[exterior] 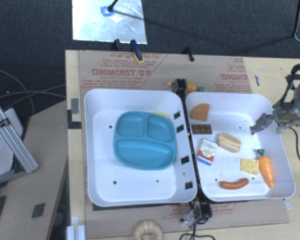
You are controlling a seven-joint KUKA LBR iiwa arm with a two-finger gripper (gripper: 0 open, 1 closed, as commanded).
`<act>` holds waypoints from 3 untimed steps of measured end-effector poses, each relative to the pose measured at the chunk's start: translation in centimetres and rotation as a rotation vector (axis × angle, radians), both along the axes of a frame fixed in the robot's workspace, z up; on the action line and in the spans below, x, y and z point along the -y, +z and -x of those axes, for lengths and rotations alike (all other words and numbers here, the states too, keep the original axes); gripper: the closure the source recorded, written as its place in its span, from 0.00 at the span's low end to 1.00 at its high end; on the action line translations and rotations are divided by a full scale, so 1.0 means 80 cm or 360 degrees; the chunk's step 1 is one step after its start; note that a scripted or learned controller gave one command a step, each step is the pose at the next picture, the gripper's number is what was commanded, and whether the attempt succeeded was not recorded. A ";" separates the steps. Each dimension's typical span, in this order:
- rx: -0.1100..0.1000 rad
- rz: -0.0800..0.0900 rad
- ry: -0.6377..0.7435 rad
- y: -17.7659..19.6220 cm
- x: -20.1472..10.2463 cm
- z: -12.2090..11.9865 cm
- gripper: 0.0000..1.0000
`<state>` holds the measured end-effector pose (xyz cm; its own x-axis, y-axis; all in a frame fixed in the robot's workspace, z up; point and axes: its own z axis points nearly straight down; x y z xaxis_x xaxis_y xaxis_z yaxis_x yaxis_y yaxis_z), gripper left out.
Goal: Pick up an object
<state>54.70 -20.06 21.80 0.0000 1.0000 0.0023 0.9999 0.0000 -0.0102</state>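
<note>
1. The grey metal gripper [262,124] hangs over the right white bin [277,106], at its 3 o'clock edge, ready to reach in.
2. I cannot tell if its jaws are apart.
3. The long orange toy carrot [266,171] lies at 5 o'clock, near the yellow cheese square [249,166].

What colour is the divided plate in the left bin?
Light blue plate, clear in the camera view.

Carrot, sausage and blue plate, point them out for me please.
carrot [266,171], camera view, middle of its orange body.
sausage [234,184], camera view, its middle.
blue plate [142,154], camera view, floor of its large compartment.
</note>
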 end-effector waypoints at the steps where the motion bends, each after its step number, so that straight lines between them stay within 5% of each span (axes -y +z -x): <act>1: 0.0019 0.0005 0.0006 0.008 -0.001 -0.004 0.00; 3: 0.0013 0.0002 0.0001 -0.125 -0.005 0.002 0.00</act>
<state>54.52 -19.63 11.82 -0.0008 1.0000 0.0008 1.0000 0.0008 -0.0022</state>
